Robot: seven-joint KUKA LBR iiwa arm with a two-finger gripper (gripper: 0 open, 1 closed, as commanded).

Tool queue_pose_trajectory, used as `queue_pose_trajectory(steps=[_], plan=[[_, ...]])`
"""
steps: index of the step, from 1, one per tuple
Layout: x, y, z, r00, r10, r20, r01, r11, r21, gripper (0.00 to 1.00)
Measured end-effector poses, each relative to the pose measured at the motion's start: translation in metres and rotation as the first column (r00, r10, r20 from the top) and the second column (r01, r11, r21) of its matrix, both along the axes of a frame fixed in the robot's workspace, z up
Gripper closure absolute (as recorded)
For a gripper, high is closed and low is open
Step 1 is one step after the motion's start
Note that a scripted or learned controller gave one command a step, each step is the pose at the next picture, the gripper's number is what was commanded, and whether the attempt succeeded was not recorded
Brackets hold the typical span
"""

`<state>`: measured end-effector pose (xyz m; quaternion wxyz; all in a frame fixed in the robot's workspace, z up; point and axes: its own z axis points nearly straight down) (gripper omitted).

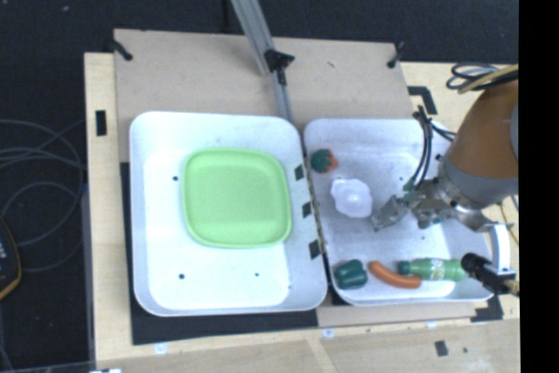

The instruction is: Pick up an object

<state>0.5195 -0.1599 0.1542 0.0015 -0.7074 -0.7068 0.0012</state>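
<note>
My gripper [404,216] hangs over the middle of the right bin [384,140], its fingers open with bare bin floor between them. A white translucent object [352,196] lies just left of it, apart from the fingers. A small red and green piece [323,159] sits at the bin's upper left. Along the front wall lie a dark green block [350,273], an orange carrot-like piece [394,275] and a green bottle [434,269] on its side, all below the gripper.
The left bin [157,188] holds a light green square plate [237,196]. A grey metal pole [249,4] slants up from the bins' far edge. The arm's orange band [485,135] and its cables hang over the right bin's right side.
</note>
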Motion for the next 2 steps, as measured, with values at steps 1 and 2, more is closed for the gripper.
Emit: queue_pose_trajectory(steps=[1,2], plan=[[-0.001,0.0,-0.052,1.0,0.0,0.0,0.0,1.0,0.0,0.0],[0.0,-0.001,-0.039,1.0,-0.001,0.006,0.001,1.0,0.0,1.0]])
